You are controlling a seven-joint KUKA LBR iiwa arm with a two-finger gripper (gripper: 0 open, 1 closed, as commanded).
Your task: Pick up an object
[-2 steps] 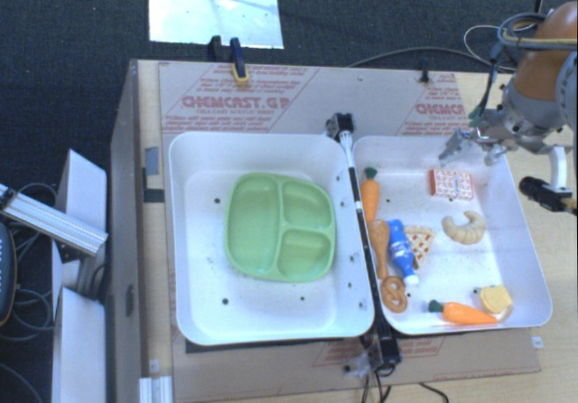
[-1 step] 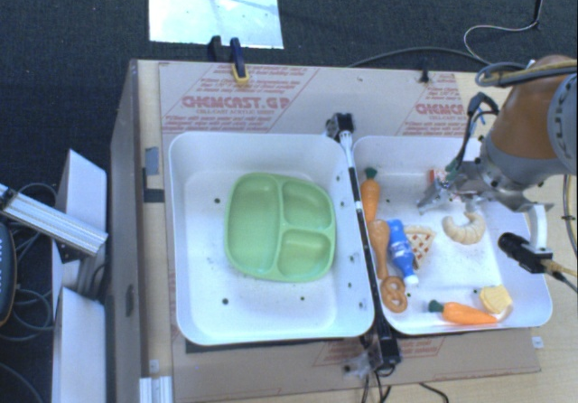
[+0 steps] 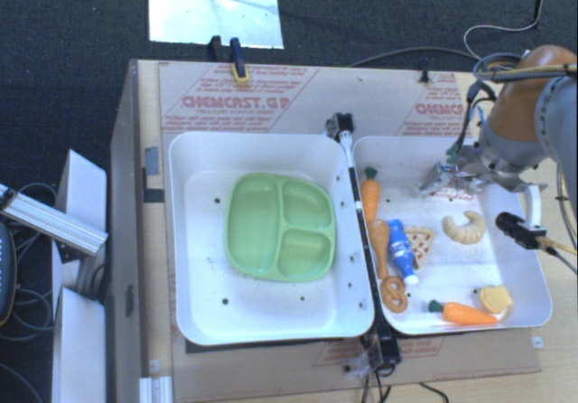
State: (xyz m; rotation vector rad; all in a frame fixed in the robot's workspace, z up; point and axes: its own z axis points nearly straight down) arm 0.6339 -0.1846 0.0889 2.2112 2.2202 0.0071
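Gripper point(image 3: 445, 177) low at far edge of right bin point(image 3: 542, 302); finger state indiscernible. Croissant point(image 3: 465, 227) just below it, ungrasped. Pick not yet achieved.

Two white bins sit side by side on a bench. The left bin point(image 3: 194, 238) holds a green divided tray point(image 3: 278, 228), lying flat near its middle.

The rest is placed against the croissant point(image 3: 465, 227) in the right bin point(image 3: 533, 288). The gripper point(image 3: 449, 179) hangs just above and left of it, low over the bin floor. A pizza slice point(image 3: 419, 241) lies left of it, then a blue bottle point(image 3: 401, 251), with a pretzel point(image 3: 392, 292) below. One carrot point(image 3: 369, 193) lies far left by the dividing wall. Another carrot point(image 3: 462, 313) lies below it, beside a yellow piece point(image 3: 494, 299).
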